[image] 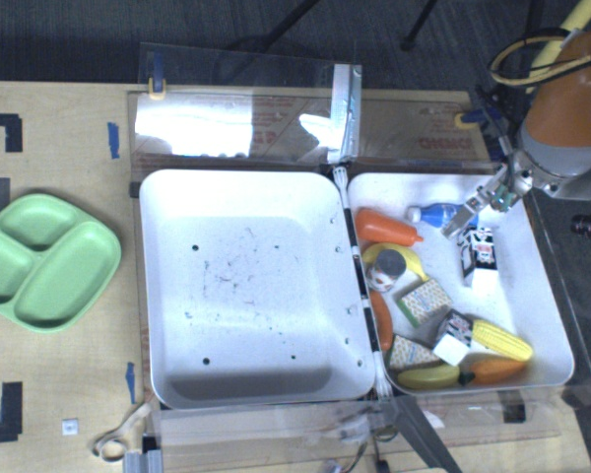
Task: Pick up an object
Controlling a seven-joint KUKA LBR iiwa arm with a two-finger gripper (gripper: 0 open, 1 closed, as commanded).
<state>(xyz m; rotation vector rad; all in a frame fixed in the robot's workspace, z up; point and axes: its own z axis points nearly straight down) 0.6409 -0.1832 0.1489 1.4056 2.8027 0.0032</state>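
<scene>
The surface (59, 126) is carrying two white bins; a green divided plate (45, 260) is sitting at 9 o'clock. Left bin (246, 190) is holding nothing to pick. Right bin (547, 294) is holding every candidate: orange carrot (386, 229), corn cob (502, 341), banana (426, 374), blue bottle (435, 214), a small black-and-white carton (480, 250). Arm (561, 131) is reaching in from 2 o'clock. The claw (485, 203) is hovering over the bin's upper part, just beside bottle and carton; released or clenched, cannot tell. Judgement: nothing is being lifted yet; descent, grasp and lift are remaining.

Orange carrot (386, 229), green tray (45, 261)
</scene>
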